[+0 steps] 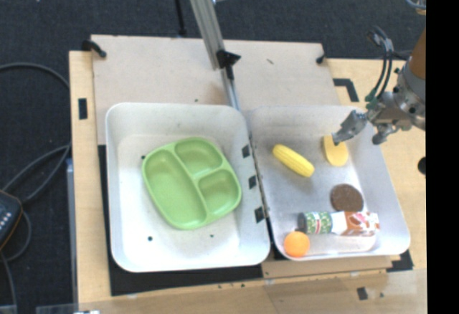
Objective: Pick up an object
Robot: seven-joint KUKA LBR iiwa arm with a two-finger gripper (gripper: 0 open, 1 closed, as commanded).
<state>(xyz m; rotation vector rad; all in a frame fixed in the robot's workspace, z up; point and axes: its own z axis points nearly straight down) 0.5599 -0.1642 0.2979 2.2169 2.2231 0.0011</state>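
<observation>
The wooden bench (301, 72) bears two white bins, left (125, 126) and right (391, 198), side by side.

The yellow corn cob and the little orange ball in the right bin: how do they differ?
The yellow corn cob is long and lies slantwise near the middle of the right bin; the orange ball is round and sits in the bin's near left corner. The cob is yellow, the ball orange. The cob lies apart from other things, while the ball sits right beside the small bottle. Both rest in the same bin, away from the gripper.
</observation>
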